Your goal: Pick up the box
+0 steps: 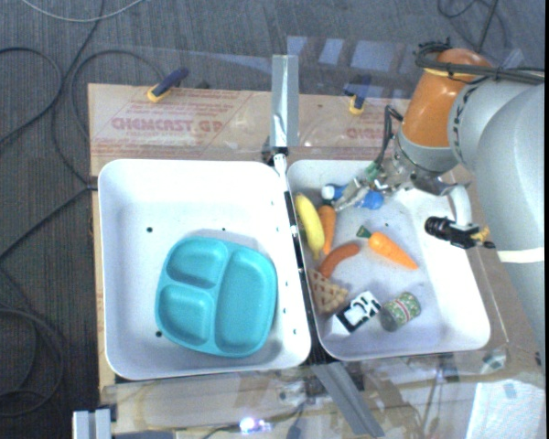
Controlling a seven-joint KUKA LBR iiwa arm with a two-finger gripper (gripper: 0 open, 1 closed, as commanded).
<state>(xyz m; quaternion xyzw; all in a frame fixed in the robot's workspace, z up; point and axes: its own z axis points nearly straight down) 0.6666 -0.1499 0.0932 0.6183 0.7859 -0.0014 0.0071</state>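
Observation:
The box (358, 311) is small, black and white, and lies near the front of the right bin (457, 337), between a brown waffle-like piece (328, 293) and a small green can (401, 310). My gripper (359, 193) hangs low over the far part of the right bin, well behind the box and apart from it. It is right beside a small blue and white object (373, 199). Nothing from the bin shows lifted in it.
A banana (309, 222), an orange carrot (391, 250) and two more orange vegetables (339, 256) lie mid-bin between gripper and box. The left bin (128, 208) holds a teal divided plate (218, 295). A metal divider post (281, 108) stands between the bins at the back.

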